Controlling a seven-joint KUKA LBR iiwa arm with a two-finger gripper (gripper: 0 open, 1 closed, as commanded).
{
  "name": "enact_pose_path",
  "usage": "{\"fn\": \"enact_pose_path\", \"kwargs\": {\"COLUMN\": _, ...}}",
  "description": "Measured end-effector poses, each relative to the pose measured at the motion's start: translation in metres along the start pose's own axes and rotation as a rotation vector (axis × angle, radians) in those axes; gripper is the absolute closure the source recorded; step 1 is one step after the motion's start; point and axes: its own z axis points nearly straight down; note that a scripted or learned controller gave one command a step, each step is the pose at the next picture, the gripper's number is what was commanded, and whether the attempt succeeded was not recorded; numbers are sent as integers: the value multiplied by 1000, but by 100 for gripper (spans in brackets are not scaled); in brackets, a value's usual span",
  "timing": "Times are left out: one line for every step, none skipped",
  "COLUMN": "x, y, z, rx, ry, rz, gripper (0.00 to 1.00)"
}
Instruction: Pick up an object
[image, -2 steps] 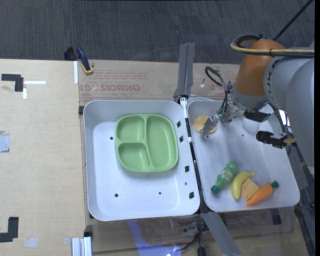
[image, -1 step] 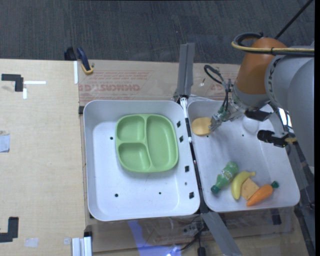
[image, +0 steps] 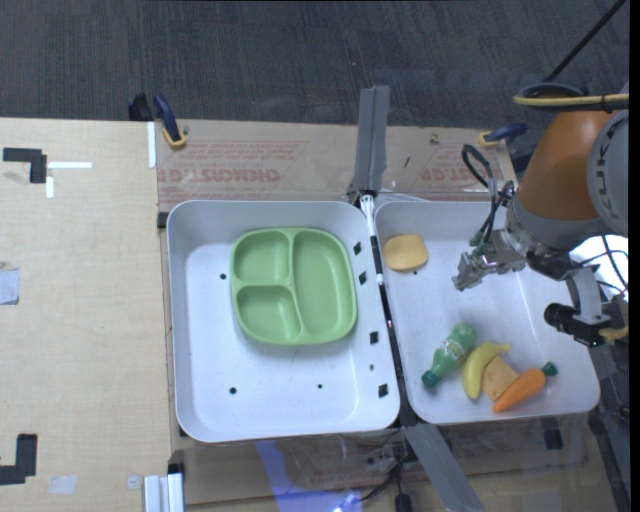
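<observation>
**Pincer poised over right bin, toys lying toward the near edge**

Gripper (image: 470, 274) hangs above bare floor in the right bin (image: 440, 230); whether it is released or clenched cannot be told. 4 toys cluster below it toward the near wall: green bottle (image: 448, 354), banana (image: 478, 365), wedge (image: 498, 376), carrot (image: 522, 387). The bottle's long axis runs diagonally. A yellow piece (image: 405, 252) sits just left.

You get bright, even overhead light; the white bins (image: 200, 330) nearly blow out, shadows stay soft, focus slightly soft.
</observation>
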Motion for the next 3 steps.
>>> {"fn": "enact_pose_path", "kwargs": {"x": 0, "y": 0, "z": 0, "rx": 0, "ry": 0, "rz": 0, "gripper": 0}}
{"fn": "enact_pose_path", "kwargs": {"x": 8, "y": -40, "z": 64, "rx": -1, "ry": 0, "rz": -153, "gripper": 0}}
{"fn": "enact_pose_path", "kwargs": {"x": 6, "y": -40, "z": 59, "rx": 3, "ry": 2, "rz": -149, "gripper": 100}}
